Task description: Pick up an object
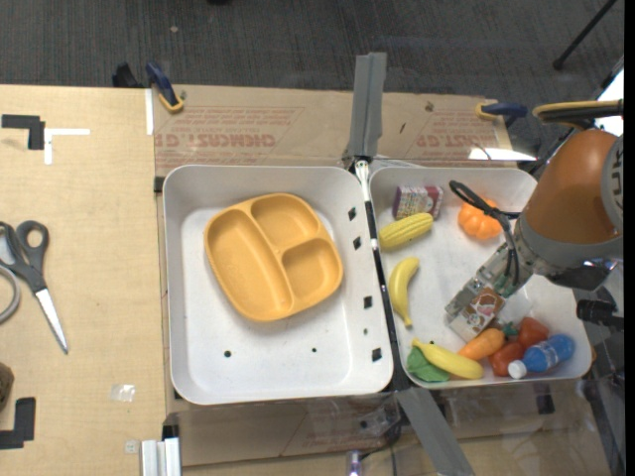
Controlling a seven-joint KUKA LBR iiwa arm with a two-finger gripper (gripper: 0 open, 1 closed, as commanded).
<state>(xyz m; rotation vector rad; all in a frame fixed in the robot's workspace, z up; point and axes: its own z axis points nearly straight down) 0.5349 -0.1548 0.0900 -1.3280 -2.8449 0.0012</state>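
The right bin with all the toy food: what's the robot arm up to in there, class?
A grey and orange robot arm reaches into the right bin, its hand low among toy food: two bananas, a corn cob, a small can, an orange, a carrot and a bottle. Whether it has gripped anything cannot be told. The left bin holds a yellow divided plate.

Wooden bench [79, 266] bearing scissors [35, 276], dark grey carpet floor [298, 18] beyond.

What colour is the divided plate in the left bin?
Yellow-orange all over; the divided plate shows plainly in the camera view.
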